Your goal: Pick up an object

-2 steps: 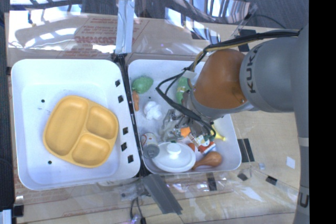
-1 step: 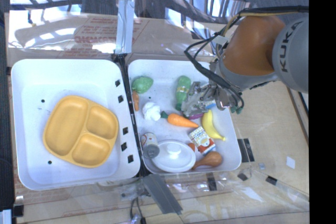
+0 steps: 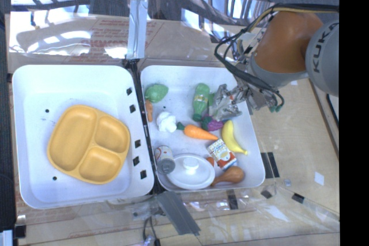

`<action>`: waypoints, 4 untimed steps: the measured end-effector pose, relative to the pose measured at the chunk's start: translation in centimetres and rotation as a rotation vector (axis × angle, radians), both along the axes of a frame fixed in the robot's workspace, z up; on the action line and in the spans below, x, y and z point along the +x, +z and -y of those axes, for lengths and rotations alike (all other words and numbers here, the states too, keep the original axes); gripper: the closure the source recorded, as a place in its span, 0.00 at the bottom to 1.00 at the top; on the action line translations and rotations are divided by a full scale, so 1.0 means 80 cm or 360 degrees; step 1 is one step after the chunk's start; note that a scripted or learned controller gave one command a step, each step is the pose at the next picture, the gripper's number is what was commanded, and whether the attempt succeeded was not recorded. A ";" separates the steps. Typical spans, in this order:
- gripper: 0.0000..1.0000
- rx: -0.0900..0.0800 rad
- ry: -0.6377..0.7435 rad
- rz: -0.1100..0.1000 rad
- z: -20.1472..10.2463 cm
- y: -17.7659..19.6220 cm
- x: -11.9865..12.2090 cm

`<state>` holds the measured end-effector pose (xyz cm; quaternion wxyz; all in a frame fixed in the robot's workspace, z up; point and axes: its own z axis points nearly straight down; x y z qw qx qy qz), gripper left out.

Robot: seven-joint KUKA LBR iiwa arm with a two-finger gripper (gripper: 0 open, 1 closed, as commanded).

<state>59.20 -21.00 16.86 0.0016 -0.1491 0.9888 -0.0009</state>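
The left shallow white bin (image 3: 29, 141) holds a yellow plastic tray with three compartments (image 3: 88, 143), lying flat near its middle. Just beside it, the right shallow white bin (image 3: 173, 75) carries the toy food. Along its left side sit a green leafy plastic vegetable (image 3: 155, 92) with a small orange piece just below it, a white garlic-like bulb (image 3: 166, 122), and lower down a small tin can (image 3: 165, 157) lying on its side. A round white lidded dish (image 3: 191, 171) rests at the bin's near edge. An orange plastic carrot (image 3: 199, 133) lies slantwise in the middle, with a green plastic bottle (image 3: 200, 99) above it and a purple toy (image 3: 213, 123) between them. Further right lie a yellow plastic banana (image 3: 233, 139), a small printed carton (image 3: 219, 150) and a brown pear-shaped toy (image 3: 228, 176). The metal two-finger gripper (image 3: 222, 105) hangs low over the bin, just beside the green bottle and above the purple toy; how wide it stands cannot be told, and nothing is seen in its grasp. The grey arm with its orange band (image 3: 285, 43) reaches in from the right.
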 end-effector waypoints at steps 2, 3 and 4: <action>1.00 0.0000 0.0501 -0.0001 -0.001 -0.006 0.083; 1.00 0.0004 0.0368 -0.0007 -0.074 -0.033 -0.044; 1.00 -0.0001 0.0081 0.0003 -0.023 0.032 0.004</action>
